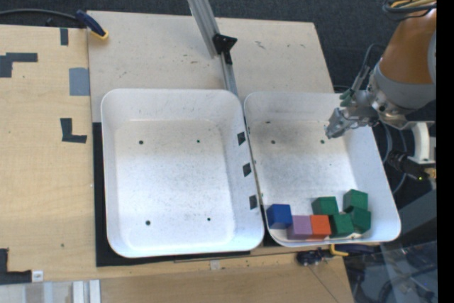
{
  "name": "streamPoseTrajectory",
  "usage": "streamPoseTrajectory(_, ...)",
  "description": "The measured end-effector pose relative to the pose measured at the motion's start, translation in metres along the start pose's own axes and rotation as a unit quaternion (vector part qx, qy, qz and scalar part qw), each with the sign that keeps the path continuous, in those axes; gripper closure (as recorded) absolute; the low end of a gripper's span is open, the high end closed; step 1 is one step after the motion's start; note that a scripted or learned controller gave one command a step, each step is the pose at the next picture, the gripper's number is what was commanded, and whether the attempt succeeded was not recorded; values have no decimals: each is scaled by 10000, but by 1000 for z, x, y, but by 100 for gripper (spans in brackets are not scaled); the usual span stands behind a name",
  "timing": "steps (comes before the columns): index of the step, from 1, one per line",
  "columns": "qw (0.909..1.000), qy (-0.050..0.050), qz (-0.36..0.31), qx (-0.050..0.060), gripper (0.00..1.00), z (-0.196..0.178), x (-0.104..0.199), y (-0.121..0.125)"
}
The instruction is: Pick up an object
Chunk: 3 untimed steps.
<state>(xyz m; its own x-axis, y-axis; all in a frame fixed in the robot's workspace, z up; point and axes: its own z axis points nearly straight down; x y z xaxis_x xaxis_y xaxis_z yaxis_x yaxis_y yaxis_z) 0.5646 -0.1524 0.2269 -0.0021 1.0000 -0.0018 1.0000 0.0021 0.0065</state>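
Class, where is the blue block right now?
The blue block sits in the right bin, at its near-left corner, just left of the purple block.

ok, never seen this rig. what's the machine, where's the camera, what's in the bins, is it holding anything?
One fixed camera looks down at a slant on a bench with two shallow white bins. The machine is a grey robot arm with an orange band, reaching in from the right. Its gripper hangs over the right bin, near that bin's upper right; nothing shows between its fingers. The blocks sit bunched at that bin's near edge: a blue block, a purple block, an orange block and several green blocks. The left bin shows bare speckled floor.
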Motion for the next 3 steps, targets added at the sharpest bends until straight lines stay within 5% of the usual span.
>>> streamPoseTrajectory(1,10000,1,2,8,100,-53,0,1)
streamPoseTrajectory(3,10000,17,-24,37,100,-34,111,32)
